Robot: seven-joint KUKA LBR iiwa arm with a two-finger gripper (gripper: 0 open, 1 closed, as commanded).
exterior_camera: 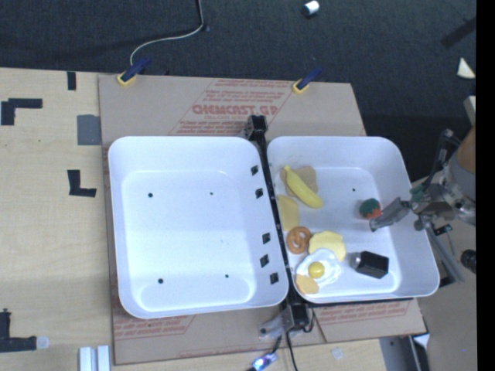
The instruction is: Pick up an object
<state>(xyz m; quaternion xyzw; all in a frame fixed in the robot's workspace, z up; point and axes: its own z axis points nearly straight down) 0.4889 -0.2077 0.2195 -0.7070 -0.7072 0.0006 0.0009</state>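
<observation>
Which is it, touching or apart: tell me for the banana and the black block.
Apart. The camera view shows the banana high in the right bin and the black block near its lower edge, bare white floor between them.

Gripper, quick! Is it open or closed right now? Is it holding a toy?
Gripper: over the right bin, beside the small green and orange toy; open or closed cannot be told, and no toy visibly held.

Arm cut off at the right edge

The claw is blurred; its fingers can't be made out, and the small green-orange thing beside it is unidentifiable.
</observation>
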